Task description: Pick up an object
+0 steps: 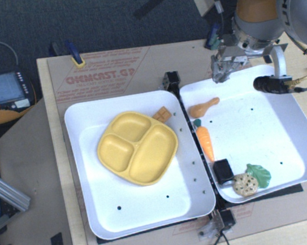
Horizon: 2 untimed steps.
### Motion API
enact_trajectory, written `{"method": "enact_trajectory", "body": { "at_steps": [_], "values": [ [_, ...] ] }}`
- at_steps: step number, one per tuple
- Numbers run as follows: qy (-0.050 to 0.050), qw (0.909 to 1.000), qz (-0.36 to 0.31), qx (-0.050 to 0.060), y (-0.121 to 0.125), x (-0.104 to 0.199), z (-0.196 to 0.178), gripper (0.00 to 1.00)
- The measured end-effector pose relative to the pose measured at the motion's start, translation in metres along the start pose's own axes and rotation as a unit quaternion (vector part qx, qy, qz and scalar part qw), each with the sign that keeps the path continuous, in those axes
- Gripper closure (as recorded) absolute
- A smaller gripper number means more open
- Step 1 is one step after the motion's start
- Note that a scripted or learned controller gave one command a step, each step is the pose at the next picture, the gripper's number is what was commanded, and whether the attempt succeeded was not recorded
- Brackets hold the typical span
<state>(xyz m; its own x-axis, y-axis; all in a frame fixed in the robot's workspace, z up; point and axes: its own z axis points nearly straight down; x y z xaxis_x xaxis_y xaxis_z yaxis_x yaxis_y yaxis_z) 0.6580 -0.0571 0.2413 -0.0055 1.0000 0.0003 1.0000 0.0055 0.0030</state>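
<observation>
Item: bench with two white bins, viewed from above at a slant.

Left bin point(98, 213): one yellow divided plate point(138, 147), lying flat near the centre; a small tan block point(162, 114) touching its upper right rim.

Right bin point(294, 144): a tan drumstick-shaped toy point(203, 107) near the upper left corner; an orange carrot point(204, 142) just below it, lying along the left wall; a black block point(224, 171) lower down; a speckled cookie point(245, 184) and a green leafy piece point(259, 174) touching each other at the lower edge.

Arm: grey with orange band, entering from the right. Gripper point(225, 70) hovers above the upper left rim of the right bin, near the drumstick-shaped toy and apart from it. Nothing sits between the fingers. Whether they are spread or pressed together, I cannot tell; the metal parts blur into one mass.

Task status, as judged: no object yet picked; approach stage.

Risks, as judged: every candidate lies close to the bin's walls, so a descent may strike the rim or the divider. The carrot and drumstick are rounded and could roll or squirt aside under closing fingers. The cookie and leaf touch, so one may drag the other.
</observation>
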Motion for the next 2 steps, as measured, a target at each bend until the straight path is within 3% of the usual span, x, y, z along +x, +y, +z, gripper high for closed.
{"method": "enact_trajectory", "body": {
  "at_steps": [2],
  "values": [
    [0.000,1.0000,0.001,0.003,-0.015,0.105,0.015,1.00]
  ]
}}
